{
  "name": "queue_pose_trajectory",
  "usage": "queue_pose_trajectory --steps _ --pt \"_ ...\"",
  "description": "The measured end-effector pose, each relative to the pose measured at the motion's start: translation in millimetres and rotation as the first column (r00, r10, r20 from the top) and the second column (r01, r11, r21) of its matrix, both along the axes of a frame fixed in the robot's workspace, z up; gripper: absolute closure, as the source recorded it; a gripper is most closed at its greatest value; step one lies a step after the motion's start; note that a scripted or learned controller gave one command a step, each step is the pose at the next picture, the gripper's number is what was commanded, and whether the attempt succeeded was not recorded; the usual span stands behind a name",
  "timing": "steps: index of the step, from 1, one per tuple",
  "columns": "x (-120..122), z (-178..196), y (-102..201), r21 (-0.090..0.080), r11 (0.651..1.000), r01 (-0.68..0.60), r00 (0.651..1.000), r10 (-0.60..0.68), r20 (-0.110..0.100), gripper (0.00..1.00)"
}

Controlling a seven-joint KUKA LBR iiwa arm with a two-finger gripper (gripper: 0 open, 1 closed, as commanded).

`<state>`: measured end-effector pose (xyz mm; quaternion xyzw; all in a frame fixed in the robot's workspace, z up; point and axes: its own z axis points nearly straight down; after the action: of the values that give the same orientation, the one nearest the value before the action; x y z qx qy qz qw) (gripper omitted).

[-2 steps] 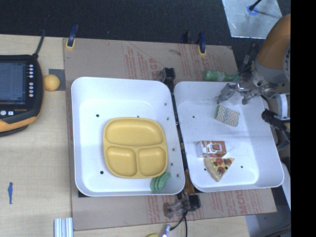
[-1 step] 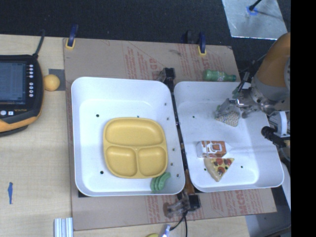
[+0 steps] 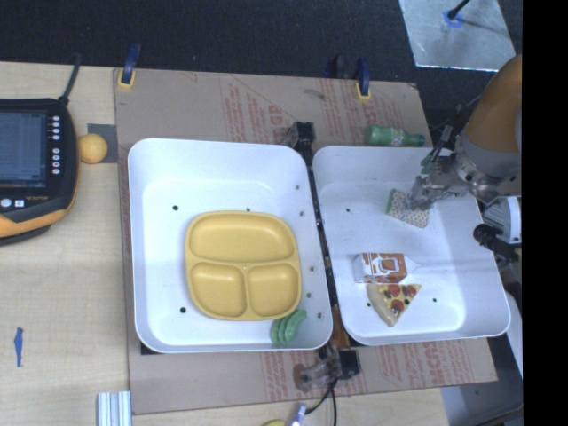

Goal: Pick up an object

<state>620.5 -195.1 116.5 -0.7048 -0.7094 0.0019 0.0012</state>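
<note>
My gripper [image 3: 424,190] hangs low over the back of the right bin [image 3: 461,325], coming in from the right edge of the view. Its tip is at the upper right corner of a small speckled flat piece [image 3: 405,208] that lies on the bin floor; I cannot tell whether it touches it. Nearer the front of the same bin lie a small white and brown carton [image 3: 382,266] and a toy pizza slice [image 3: 392,301]. The left bin [image 3: 160,193] holds a yellow divided plate [image 3: 241,264] and a green toy [image 3: 287,327] at its front right corner.
A green bottle [image 3: 393,136] lies on the cardboard just behind the right bin. A teach pendant [image 3: 31,169] and a yellow ball [image 3: 92,147] sit on the bench at the left. Clamps hold the cardboard at the back edge.
</note>
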Motion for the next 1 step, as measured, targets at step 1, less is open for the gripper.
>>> queue_pose_trajectory --steps 1 --pt "-40.4 89.5 32.5 0.001 1.000 0.003 1.000 -0.003 0.004 1.00"
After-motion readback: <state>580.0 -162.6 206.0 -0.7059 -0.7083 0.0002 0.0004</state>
